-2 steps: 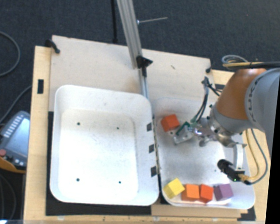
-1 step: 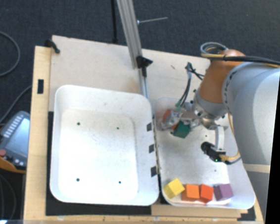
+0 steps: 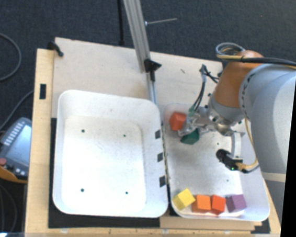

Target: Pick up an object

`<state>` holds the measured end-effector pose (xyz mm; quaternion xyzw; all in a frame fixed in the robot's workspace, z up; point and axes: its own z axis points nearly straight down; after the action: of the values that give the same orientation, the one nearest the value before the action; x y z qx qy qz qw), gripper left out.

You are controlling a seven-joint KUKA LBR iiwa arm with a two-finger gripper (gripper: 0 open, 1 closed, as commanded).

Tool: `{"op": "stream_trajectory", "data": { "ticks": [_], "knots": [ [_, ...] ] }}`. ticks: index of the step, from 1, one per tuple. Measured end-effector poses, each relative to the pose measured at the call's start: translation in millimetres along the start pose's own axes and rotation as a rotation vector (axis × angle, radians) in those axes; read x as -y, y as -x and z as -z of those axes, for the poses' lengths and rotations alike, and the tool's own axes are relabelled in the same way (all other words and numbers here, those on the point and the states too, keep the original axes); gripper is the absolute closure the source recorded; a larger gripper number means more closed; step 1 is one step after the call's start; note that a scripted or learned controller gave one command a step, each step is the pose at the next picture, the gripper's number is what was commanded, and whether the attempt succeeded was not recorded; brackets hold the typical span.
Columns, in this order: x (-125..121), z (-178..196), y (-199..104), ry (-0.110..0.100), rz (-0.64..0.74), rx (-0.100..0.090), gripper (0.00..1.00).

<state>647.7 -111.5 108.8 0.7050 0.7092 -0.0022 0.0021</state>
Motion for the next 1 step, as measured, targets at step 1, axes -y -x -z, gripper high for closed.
{"op": "stream_trajectory", "data": {
  "ticks": [1],
  "knots": [
    [47.3,93.3,-62.7,0.006,0.001,-0.008,1.0]
  ]
}}
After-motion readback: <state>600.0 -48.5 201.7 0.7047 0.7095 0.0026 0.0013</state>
